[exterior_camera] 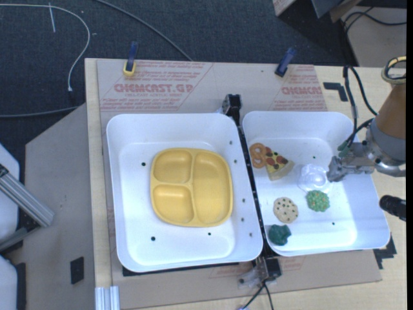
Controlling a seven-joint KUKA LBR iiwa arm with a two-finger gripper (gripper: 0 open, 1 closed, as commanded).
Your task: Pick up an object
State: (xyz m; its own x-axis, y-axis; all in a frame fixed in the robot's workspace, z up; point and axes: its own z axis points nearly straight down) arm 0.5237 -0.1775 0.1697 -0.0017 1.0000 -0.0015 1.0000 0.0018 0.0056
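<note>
The right white bin (361, 234) holds a pizza slice (278, 163) with a pretzel (260, 154) beside it. It also holds a clear plastic cup (312, 175), a light green broccoli piece (317, 201), a cookie (285, 208) and a dark green piece (279, 234). My gripper (337, 171) hangs low at the bin's right side, just right of the clear cup and above the broccoli piece. Nothing shows between its fingers.
The left white bin (129, 237) holds a yellow divided plate (191, 186). A black bracket (231, 103) sits between the bins at the back. Two blue clamps (131, 58) hold the cardboard base. Cables run over the dark floor at the left.
</note>
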